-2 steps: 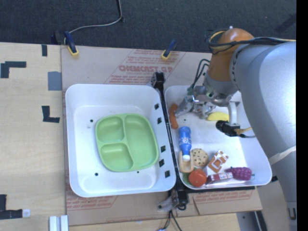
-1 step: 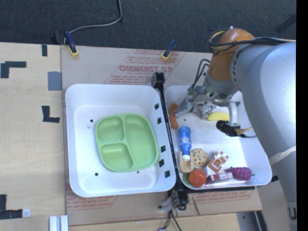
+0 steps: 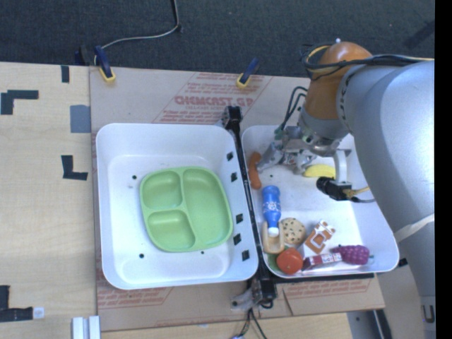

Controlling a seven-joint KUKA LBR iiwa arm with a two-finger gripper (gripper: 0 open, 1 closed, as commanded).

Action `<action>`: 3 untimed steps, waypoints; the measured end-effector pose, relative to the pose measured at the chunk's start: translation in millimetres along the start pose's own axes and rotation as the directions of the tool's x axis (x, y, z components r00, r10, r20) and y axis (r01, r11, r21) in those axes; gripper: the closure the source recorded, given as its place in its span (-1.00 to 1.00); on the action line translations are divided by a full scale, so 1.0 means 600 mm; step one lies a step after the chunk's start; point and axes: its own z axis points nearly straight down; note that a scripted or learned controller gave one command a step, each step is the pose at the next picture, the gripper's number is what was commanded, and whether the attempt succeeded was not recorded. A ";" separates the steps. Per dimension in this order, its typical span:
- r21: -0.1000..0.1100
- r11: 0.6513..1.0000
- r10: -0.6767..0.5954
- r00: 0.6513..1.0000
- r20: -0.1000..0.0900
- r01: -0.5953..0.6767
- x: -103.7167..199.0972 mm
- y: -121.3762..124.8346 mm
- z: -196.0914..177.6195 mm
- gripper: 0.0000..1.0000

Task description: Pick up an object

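blue bottle [image 3: 271,205] — lying flat | right bin [image 3: 367,221] — left side

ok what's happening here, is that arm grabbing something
Not that the view shows. The arm's end effector is low over the back of the right bin, near a yellow item. The other small things lie toward that bin's front: a blue bottle, a cookie, a red tomato and purple grapes. The left bin holds a green divided plate. Nothing is visibly lifted.

Green tray [image 3: 186,208], blue bottle [image 3: 271,205], purple grapes [image 3: 351,254], red tomato [image 3: 289,261].
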 end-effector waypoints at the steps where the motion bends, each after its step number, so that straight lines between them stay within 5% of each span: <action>1: 0.000 1.000 0.000 1.000 0.001 0.000 0.000 0.000 0.000 -1.00; 3: 0.000 1.000 -0.003 1.000 -0.007 0.003 -0.005 0.001 0.001 -1.00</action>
